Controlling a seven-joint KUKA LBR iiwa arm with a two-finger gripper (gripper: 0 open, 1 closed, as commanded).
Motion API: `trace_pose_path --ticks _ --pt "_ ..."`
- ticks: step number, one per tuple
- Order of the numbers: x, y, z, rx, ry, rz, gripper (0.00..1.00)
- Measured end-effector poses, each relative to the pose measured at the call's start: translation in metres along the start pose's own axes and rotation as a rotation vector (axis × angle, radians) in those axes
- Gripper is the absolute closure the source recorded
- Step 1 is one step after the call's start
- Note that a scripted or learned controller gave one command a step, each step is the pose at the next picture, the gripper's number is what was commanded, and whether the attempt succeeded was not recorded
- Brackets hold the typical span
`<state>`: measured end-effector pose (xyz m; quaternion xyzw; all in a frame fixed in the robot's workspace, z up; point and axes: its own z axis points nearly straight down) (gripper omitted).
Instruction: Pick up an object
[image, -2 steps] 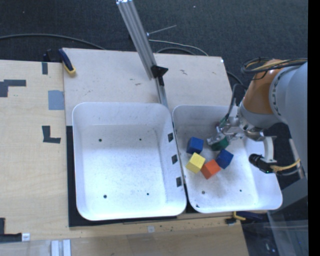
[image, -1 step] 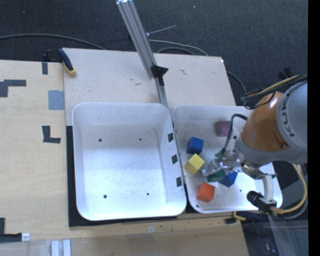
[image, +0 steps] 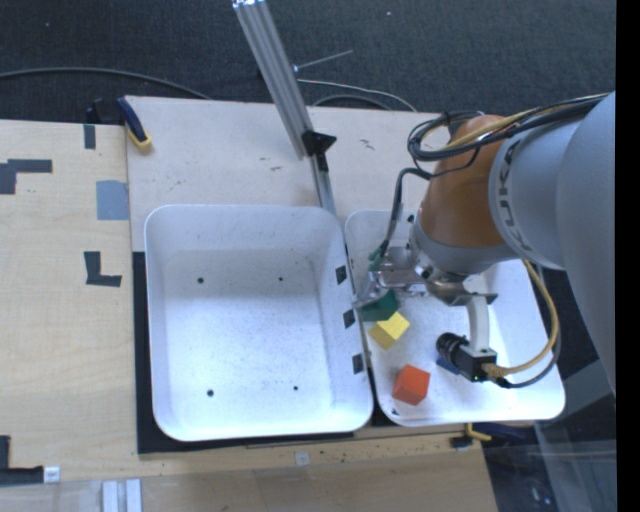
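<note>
So far nothing is lifted: our gripper (image: 383, 293) sits low in the right bin (image: 520, 400), over a green block (image: 377, 310) beside yellow block (image: 391, 328), grip state unclear, orange block (image: 411, 384) nearby.

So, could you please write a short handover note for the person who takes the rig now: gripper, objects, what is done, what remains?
Gripper: low in the right bin, by its left wall, directly over the green block. Whether the fingers are open or shut cannot be seen.
Objects: the green block touches the yellow block; the orange block lies apart, nearer the front rim. The left bin holds no blocks.
Done: the arm has reached the blocks; no lift is visible.
Left: grasp one block and raise it.
</note>
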<state>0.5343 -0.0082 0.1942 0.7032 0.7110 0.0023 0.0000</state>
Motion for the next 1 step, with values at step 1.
trace_pose_path --ticks 1 --pt "0.0562 0.0096 -0.0107 0.005 -0.001 0.003 1.00"
